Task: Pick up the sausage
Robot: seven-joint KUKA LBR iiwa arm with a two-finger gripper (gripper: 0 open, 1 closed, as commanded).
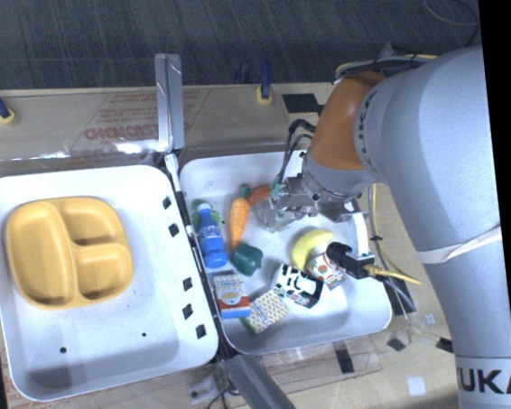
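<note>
At the five o'clock corner, the white letters "UKA", the visible part of a brand name cut off at the frame edge, are read on the grey arm (457, 223). Red mirrored print is seen on the table (219, 112) at twelve o'clock, but it cannot be read.

Hidden and cut off around the right white bin (369, 319)

I can't make out the metal two-finger gripper (285, 207): its fingertips blur into clutter beside the orange plastic carrot (238, 222). The grey arm (435, 180) covers that bin's right rim and runs off frame.
</note>
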